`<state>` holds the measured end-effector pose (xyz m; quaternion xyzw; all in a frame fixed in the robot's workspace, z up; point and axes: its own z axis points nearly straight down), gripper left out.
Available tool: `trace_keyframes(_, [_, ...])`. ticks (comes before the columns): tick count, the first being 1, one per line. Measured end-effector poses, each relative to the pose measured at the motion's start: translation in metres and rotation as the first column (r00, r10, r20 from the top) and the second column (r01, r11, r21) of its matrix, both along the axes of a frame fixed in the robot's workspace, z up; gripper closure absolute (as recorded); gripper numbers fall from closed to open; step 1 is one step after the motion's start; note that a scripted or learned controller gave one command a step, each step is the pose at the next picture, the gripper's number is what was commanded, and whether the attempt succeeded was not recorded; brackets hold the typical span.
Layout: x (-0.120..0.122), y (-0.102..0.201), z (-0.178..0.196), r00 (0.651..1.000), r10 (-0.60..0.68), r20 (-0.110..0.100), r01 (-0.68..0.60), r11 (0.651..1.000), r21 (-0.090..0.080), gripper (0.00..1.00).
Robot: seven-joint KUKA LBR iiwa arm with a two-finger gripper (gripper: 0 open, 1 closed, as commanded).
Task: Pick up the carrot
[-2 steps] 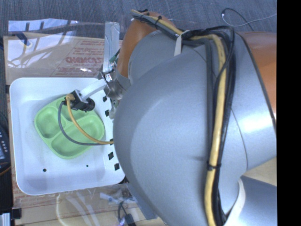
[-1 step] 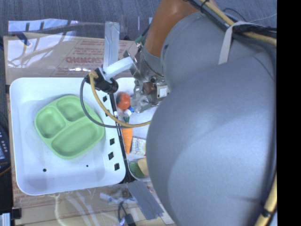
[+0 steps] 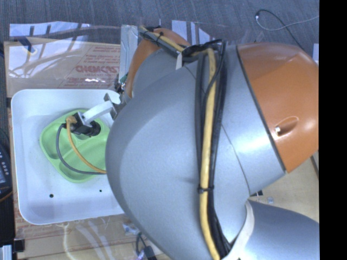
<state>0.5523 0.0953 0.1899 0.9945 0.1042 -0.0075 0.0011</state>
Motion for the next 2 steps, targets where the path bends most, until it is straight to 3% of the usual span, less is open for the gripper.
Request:
trace_keyframes(1, [0.018,-0.065,0.05,1.0,0.027,0.002,-0.027,1.0,0.004,1.0])
trace_keyframes(2, [0.02,0.014,-0.034,0.999,0.041,0.0,-0.041,0.999,0.001,1.0])
